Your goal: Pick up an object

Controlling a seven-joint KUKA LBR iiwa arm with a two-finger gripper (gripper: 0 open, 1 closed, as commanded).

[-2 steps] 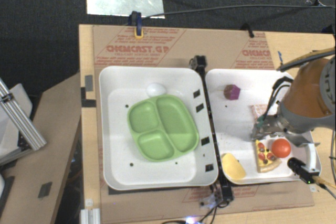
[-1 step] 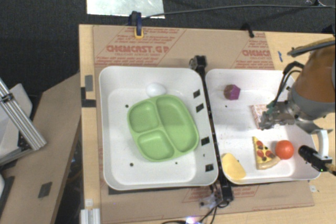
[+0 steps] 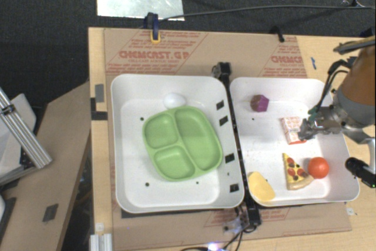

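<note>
At the right edge of the frame we lose most of the arm (image 3: 359, 88), cut off past its orange band. The gripper (image 3: 309, 128) overlaps the pink-and-white packet (image 3: 291, 129); we cannot tell how its fingers stand. The packet's print is too small to read.

The arm (image 3: 359, 88) comes in from the right, orange band up top, wrist angled down-left, and the gripper (image 3: 308, 130) sits low; the tips are too small to make out.
</note>
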